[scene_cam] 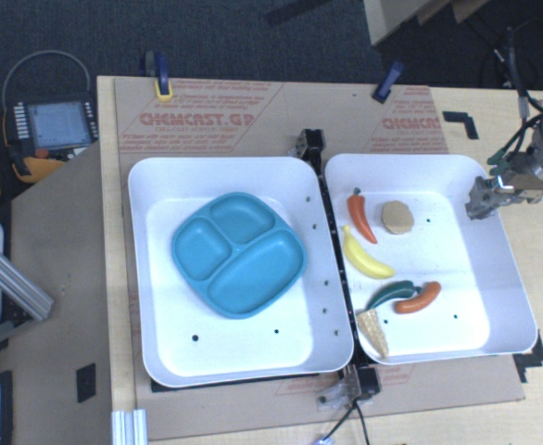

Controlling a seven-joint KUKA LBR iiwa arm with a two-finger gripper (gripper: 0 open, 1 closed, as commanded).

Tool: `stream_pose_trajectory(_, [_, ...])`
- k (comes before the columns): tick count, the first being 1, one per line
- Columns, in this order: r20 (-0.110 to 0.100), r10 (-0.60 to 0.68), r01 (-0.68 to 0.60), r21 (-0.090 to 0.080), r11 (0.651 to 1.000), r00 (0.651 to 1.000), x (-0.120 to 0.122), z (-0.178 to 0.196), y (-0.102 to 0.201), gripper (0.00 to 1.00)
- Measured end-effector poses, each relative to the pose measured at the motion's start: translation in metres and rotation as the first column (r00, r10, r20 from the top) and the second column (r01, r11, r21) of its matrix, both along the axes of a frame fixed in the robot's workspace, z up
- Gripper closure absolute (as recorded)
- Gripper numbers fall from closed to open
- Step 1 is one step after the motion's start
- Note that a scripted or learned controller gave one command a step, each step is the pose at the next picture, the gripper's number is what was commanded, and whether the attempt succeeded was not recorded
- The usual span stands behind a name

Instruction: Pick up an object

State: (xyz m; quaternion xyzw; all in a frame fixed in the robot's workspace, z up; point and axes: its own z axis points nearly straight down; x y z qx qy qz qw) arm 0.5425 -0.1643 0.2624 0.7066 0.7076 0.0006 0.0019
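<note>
Dark carpet surrounds a cardboard-topped bench [253, 109] on which two shallow white bins are set side by side. In the camera view, the left bin [151, 276] is occupied by a blue divided plate [239, 253]. The right bin [494, 276] carries small toy foods grouped toward its left half: a red-orange chili [360, 219], a round tan biscuit [397, 217], a yellow banana [366, 258], a dark green pepper [390, 293] touching an orange-red sausage [418, 298], and a pale wedge [373, 330] at the lower left corner.

The gripper [486, 197] is seen at the right bin's upper right rim, well apart from all of these; whether it is apart or together cannot be told, and nothing is seen held.

Failure is judged most likely from crowding: the pepper and sausage touch, so both could be nudged or neither seized cleanly. The banana and chili lie near the bin's left wall, where a descent might be blocked. The smooth, curved pieces could slip out of a pinch. The biscuit, lying slightly clear of its neighbours, is judged the easiest target.
</note>
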Motion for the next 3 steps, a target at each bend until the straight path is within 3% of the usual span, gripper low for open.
stream_pose_trajectory(2, [-0.006, 0.005, -0.005, 0.004, 1.0, 1.0, -0.013, -0.012, 0.108, 1.0])
stream_pose_trajectory(3, [-0.007, 0.004, -0.004, 0.005, 1.0, 1.0, -0.03, -0.022, 0.164, 1.0])
